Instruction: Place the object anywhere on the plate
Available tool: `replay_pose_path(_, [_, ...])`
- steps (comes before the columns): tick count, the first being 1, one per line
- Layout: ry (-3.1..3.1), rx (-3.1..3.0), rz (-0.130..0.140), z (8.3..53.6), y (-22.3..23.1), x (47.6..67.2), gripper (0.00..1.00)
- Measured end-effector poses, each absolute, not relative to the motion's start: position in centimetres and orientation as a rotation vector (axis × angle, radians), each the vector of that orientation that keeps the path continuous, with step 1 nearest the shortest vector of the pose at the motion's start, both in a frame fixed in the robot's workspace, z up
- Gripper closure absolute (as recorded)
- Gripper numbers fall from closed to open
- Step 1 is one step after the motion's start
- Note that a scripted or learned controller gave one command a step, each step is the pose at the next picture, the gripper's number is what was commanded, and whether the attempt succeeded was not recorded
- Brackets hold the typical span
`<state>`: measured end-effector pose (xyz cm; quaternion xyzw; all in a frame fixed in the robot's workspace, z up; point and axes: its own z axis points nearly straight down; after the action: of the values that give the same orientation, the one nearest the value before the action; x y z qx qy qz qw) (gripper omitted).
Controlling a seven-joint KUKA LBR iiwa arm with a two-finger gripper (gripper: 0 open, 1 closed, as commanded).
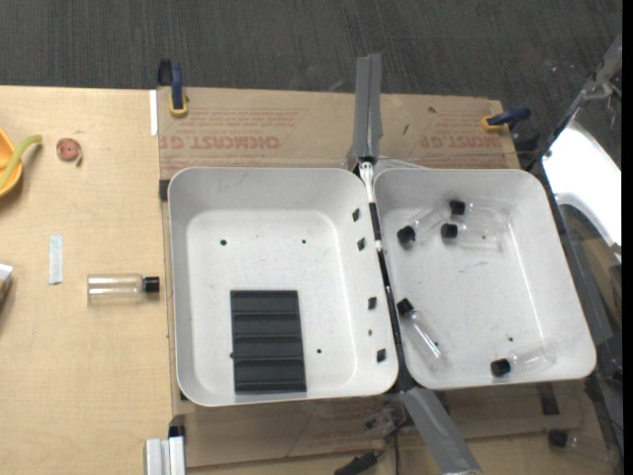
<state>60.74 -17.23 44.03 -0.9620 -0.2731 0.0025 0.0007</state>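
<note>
Two shallow white bins are set side by side on the surface: the left bin (188,265) carries a dark ribbed plate (267,341) flat on its floor toward the near edge. In the right bin (554,265) clear vials with black caps are scattered, what seem to be two near the far edge (450,228), one by the left wall (417,330) and one in the near right corner (519,362). The pincer's state cannot be told; another capped vial (121,286) lies on the surface left of the bins.

Clear black-capped vials (435,228) scattered, right bin (554,265); black ridged plate (267,341) left.
</note>
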Motion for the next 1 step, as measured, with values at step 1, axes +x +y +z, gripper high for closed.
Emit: replay_pose_path(1, [-0.535, -3.094, 0.008, 44.04, -22.29, 54.7, 0.0])
